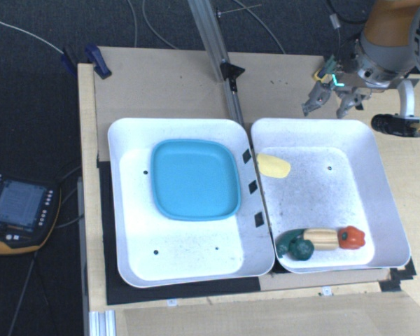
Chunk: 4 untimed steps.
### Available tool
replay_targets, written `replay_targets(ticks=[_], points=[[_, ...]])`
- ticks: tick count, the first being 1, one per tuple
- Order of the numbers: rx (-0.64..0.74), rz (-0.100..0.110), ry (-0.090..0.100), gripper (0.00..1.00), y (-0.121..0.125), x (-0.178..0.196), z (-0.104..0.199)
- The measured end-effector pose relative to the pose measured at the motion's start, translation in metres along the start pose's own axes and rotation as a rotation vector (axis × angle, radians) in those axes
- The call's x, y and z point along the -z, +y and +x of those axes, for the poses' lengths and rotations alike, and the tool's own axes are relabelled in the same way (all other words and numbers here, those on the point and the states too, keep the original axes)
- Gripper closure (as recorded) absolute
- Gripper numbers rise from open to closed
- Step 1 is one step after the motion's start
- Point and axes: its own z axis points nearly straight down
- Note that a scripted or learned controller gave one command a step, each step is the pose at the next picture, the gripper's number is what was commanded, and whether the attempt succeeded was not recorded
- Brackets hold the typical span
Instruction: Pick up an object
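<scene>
Hovering over the bench beyond the far rim of the right bin [378, 145], the gripper [334, 103] hangs at the upper right of the view — fingers spread apart, nothing between them. Grey arm [392, 40] with its orange band comes in from the right above it. The gripper sits well apart from every object in the bins.

Right bin contents: a pale yellow piece [274, 166] lies at the far left of the bin floor, just beside the wall shared with the left bin. At the near edge sits a row of three — a dark green item [295, 246] on the left, a tan cylinder [320, 239] in the middle, a red item [351, 237] on the right. Green and tan touch; tan and red touch too, as far as the view tells. The rest of the floor is speckled white.

Left bin [126, 208] holds a blue square plate [195, 179], lying flat, toward the far side of the bin.

Off the bench at far left, a handheld pendant [17, 212] with a screen lies on the dark floor. A metal pole [210, 33] slants up from between the two bins.
</scene>
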Motion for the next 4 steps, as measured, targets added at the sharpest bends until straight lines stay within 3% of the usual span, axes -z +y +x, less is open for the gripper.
replay_targets(ticks=[1, 2, 4], points=[[0.0, 0.0, 0.0, 0.0, 0.0, 0.0, 0.0], [0.0, 0.005, 0.0, 0.0, 0.001, -0.063, 0.002], [0.0, 0.003, 0.0, 0.0, -0.002, -0.151, 0.01]])
